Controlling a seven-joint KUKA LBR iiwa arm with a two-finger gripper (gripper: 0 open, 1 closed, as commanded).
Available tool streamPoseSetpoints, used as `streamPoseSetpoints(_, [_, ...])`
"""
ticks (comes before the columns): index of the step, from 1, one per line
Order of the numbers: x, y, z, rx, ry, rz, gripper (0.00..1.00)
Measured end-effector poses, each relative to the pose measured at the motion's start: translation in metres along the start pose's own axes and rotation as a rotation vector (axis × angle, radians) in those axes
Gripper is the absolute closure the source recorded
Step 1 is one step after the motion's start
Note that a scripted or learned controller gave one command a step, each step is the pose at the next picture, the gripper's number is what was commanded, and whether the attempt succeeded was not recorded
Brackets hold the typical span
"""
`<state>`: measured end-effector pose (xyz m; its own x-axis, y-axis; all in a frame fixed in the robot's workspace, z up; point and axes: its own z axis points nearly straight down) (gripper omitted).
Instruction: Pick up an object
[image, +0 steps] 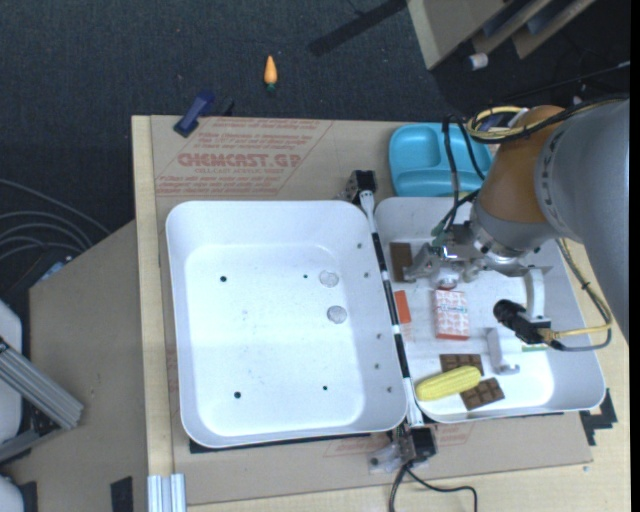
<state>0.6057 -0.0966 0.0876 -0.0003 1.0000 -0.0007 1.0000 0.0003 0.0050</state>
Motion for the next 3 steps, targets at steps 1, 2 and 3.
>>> streamPoseSetpoints(1, [0.001, 0.063, 0.001, -0.001, 0.000, -0.001, 0.00])
streamPoseSetpoints(2, [0.015, -0.020, -0.098, 0.006, 0.002, 0.000, 0.00])
streamPoseSetpoints(3, [0.005, -0.038, -0.023, 0.008, 0.002, 0.001, 0.00])
